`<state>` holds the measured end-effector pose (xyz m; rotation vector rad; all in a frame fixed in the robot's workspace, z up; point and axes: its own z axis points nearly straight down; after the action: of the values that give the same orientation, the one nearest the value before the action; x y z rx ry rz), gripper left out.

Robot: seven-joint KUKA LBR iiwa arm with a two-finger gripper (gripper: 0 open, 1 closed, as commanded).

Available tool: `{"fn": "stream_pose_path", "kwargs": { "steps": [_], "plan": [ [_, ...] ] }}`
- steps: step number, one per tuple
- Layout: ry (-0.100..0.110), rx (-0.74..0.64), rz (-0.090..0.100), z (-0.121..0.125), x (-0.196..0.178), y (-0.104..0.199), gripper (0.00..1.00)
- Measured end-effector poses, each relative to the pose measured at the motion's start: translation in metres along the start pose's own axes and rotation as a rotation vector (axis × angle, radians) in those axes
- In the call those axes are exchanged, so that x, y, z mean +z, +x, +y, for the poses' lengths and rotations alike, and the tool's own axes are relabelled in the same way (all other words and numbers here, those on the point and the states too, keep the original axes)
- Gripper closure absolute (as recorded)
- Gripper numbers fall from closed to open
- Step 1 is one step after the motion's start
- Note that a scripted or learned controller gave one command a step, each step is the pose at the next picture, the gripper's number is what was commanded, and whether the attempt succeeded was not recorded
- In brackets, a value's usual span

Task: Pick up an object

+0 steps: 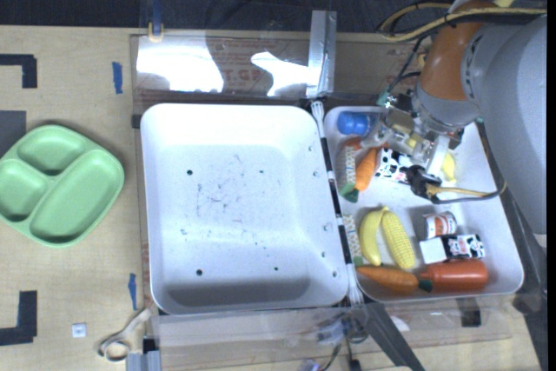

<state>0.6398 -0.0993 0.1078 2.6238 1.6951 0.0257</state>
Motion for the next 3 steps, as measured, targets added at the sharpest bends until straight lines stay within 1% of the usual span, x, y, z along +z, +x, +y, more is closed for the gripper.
{"fn": "stream_pose_path", "kwargs": {
  "steps": [1, 2, 3],
  "plan": [
    [-0.019, 0.003, 0.005, 0.005, -0.016, 0.002, 1.0],
    [0.024, -0.14, -0.003, 0.023, -0.19, 0.027, 1.0],
    [0.027, 0.0, -0.005, 0.035, -0.145, -0.002, 1.0]
  ]
}}
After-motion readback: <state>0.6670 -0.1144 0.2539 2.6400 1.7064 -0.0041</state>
